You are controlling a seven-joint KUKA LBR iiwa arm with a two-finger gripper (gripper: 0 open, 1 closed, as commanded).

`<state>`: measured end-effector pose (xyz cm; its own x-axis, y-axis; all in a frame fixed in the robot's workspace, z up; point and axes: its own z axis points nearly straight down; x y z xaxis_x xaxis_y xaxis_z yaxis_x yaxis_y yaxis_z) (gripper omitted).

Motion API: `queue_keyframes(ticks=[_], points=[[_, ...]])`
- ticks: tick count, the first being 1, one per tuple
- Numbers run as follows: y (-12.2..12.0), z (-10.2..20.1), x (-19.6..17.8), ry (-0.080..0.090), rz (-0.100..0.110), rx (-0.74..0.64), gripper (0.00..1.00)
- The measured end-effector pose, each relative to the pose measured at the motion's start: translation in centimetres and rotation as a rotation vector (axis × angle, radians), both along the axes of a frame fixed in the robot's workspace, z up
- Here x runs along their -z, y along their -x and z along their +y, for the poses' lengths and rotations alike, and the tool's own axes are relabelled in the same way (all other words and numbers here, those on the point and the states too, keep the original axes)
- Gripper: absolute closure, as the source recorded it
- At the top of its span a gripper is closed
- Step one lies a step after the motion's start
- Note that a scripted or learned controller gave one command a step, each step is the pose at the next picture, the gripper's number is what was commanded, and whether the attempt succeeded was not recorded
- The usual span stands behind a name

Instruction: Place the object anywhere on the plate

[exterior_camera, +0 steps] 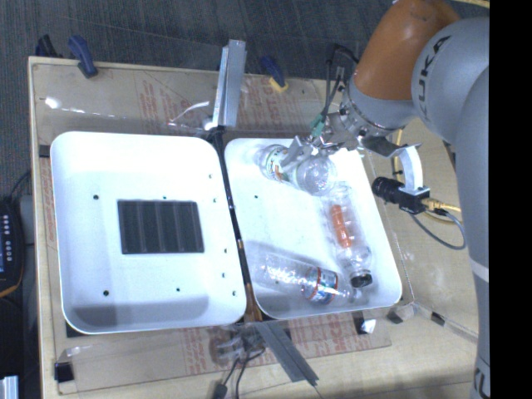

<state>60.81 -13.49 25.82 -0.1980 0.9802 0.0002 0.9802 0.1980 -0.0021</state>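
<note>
Blue clamps (83,56) gripping the bench (432,339) along the top of the frame, black cable (445,223) trailing at right, metal divider (229,86) standing upper centre

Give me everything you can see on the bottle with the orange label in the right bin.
The bottle with the orange label is clear plastic, lying on its side along the right bin's right wall, dark cap toward the near corner. It looks crumpled. Its upper end meets another clear bottle below the gripper.
</note>
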Motion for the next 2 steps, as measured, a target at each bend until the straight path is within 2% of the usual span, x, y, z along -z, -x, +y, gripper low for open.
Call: queue_keyframes(ticks=[1, 2], points=[[4.2, 6.0, -0.1, 0.001, 0.000, -0.016, 1.00], [6.8, 10.6, -4.8, 0.000, -0.003, -0.026, 1.00]])
